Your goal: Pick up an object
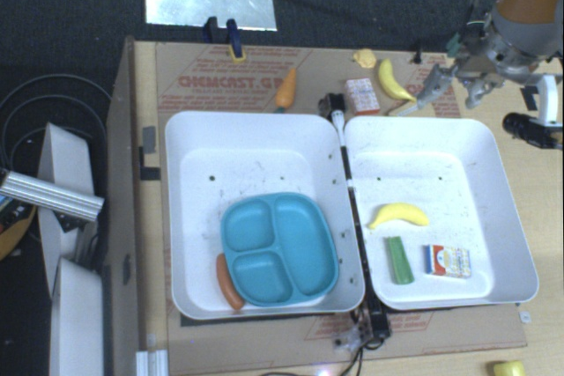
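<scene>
Counter under you carries two shallow white plastic bins side by side, the left bin (pixel 189 189) and the right bin (pixel 493 189). In the right bin you see a yellow banana (pixel 398 215) near the middle, with a small green rectangular bar (pixel 398 260) just below it and a small white, red and blue carton (pixel 448 261) to the bar's right, apart from it. In the left bin a blue three-compartment plastic tray (pixel 278 247) sits toward the front, and an orange-brown sausage-shaped toy (pixel 228 281) lies against its lower left edge. Your tool (pixel 458 88) hangs beyond the far rim of the right bin, over the brown cardboard (pixel 229 84), with nothing between its fingers; they look spread apart. Just to its left on the cardboard lie a second yellow banana (pixel 390 80), a small pink and white box (pixel 361 95) and an orange carrot-shaped toy (pixel 285 89).
</scene>
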Tool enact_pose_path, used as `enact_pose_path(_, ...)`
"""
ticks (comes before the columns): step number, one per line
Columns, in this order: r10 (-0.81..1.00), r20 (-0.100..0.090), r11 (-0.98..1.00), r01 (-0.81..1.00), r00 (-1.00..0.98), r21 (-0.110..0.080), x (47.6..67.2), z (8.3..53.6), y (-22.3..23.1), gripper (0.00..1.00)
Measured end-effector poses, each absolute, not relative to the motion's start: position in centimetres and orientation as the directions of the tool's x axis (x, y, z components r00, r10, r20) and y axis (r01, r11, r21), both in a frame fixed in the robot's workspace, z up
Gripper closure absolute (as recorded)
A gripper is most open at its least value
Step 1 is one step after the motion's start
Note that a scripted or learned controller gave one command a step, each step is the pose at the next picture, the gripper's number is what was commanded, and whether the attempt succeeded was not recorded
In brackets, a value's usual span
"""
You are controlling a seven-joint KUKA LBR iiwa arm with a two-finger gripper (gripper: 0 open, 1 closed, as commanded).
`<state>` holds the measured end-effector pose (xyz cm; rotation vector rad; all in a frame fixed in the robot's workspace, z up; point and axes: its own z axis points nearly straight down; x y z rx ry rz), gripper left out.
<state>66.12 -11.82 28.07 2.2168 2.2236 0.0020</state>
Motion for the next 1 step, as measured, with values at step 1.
enact_pose_path(1,1.000,0.001,-0.003,1.000,0.003,-0.010,61.52,18.40,-14.89,0.00)
